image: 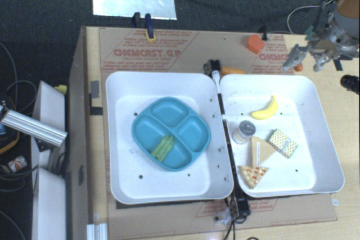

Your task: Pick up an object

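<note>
My gripper (307,60) hangs above the back right corner of the right bin (323,121), its two fingers spread apart with nothing between them. In that bin lie a yellow banana (265,109), a small jar with a grey lid (244,131), a patterned box (282,143), a tan wedge (260,150) and a pizza slice (252,175). The left bin (121,121) holds a blue divided plate (171,132) with a green item (163,146) in one section.
An orange block (255,44) and an orange item (232,71) lie on the cardboard behind the bins. A blue and yellow clamp (148,26) sits at the board's back edge. A metal bar (34,126) lies at left.
</note>
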You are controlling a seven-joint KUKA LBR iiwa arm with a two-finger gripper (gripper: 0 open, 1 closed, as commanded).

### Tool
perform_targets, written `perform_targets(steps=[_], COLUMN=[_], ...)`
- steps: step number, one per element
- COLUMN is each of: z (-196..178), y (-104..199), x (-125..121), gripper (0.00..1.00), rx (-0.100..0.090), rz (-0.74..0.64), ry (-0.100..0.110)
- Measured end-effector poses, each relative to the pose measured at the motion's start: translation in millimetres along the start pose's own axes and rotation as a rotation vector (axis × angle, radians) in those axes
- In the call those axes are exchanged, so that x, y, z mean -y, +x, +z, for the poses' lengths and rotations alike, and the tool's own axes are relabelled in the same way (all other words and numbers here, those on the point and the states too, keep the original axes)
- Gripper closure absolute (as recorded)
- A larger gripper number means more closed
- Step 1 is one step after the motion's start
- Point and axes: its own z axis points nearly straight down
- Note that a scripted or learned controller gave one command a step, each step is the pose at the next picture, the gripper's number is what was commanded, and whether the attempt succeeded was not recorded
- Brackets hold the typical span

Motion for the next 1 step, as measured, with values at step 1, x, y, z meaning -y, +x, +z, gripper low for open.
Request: perform_targets(steps=[1], z=[184.4], y=[-31.7], x=[-4.4], gripper=[0.0], rx=[-0.003], rz=[0.001], ry=[0.004])
